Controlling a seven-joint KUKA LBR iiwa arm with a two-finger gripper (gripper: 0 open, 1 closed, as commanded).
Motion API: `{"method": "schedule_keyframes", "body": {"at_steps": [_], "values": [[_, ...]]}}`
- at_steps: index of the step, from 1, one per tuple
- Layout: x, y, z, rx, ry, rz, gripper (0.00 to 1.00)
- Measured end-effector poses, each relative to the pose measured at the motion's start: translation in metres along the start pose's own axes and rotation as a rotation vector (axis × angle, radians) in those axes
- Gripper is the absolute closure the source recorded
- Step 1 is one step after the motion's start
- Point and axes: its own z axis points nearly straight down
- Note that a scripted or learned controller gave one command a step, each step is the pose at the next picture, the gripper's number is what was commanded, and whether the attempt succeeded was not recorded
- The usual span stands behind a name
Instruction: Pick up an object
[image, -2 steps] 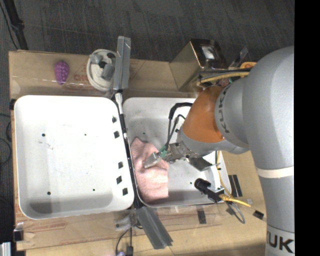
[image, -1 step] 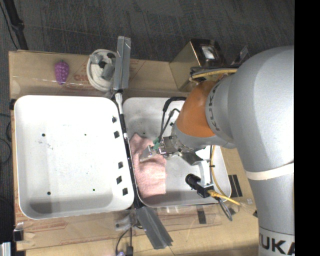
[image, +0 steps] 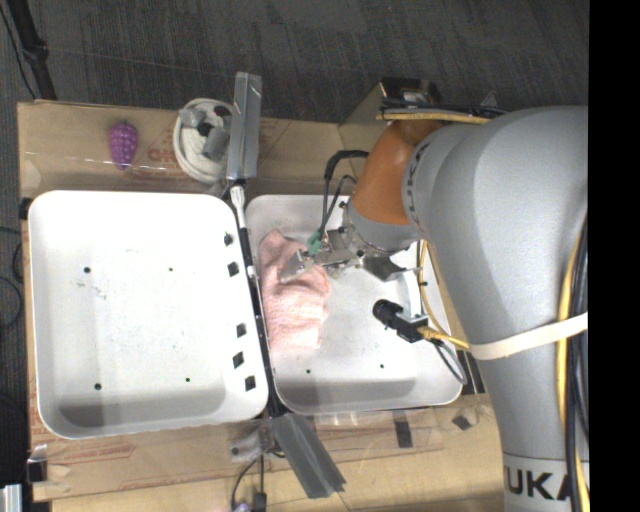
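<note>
left bin (image: 130, 300): open floor | right bin (image: 350, 385): pink cloth (image: 292, 295) along left wall

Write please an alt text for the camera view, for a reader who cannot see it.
A grey robot arm reaches from the right into the right white bin, its claw low over a crumpled pink cloth by the bin's left wall. The left white bin sits alongside, and a small purple object lies on the bench behind it.

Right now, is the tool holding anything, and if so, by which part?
It cannot be told. The tool is down at the upper edge of the pink cloth in the right bin, but a grip isn't clear from this view.
</note>
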Motion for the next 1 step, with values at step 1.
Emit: {"method": "schedule_keyframes", "body": {"at_steps": [1], "values": [[0.0078,0.0460,-0.0003,0.000,-0.001,0.006,0.00]]}}
